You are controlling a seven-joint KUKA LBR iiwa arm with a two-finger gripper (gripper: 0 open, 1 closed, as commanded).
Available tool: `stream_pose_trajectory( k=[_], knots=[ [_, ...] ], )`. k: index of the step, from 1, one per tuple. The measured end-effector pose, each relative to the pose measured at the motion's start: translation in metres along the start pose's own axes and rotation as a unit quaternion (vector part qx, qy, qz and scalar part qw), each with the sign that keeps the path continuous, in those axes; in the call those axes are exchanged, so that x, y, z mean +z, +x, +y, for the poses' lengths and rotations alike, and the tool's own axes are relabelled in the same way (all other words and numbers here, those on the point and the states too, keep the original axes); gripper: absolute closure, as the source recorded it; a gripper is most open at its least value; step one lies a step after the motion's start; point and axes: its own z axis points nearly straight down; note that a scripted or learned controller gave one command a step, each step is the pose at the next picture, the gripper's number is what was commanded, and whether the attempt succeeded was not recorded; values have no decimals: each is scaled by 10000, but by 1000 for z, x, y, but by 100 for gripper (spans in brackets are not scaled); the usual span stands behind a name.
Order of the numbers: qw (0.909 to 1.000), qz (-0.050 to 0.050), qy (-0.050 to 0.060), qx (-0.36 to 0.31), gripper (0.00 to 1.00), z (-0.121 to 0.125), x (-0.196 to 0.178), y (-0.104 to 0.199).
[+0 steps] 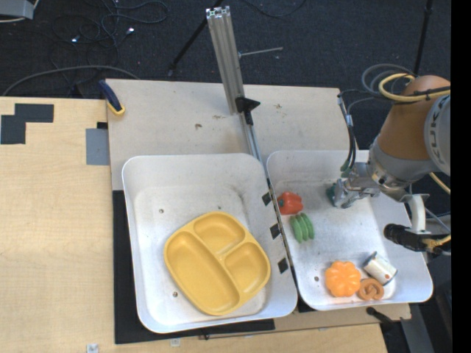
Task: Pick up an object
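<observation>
A yellow three-compartment plastic tray (216,262) fills the left white bin (140,197), while at three o'clock the end effector (341,195), grip unreadable, hovers above the right bin's (324,169) orange toy pumpkin (343,279).

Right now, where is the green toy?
The green toy lies in the right bin, near its left wall, just below the red toy.

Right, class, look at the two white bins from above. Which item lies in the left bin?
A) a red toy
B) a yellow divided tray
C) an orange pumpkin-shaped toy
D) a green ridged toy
B: the yellow divided tray lies in the left bin, while the pumpkin-shaped toy, green toy and red toy all lie in the right bin.
</observation>
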Motion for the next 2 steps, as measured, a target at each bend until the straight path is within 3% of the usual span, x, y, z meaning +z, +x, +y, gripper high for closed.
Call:
stream_pose_trajectory(
  k=[1, 2],
  knots=[
    [10000, -2, -8, -11, 100, 1, -53, -1],
    [10000, 18, 27, -31, 100, -11, -47, 53]
  ],
)
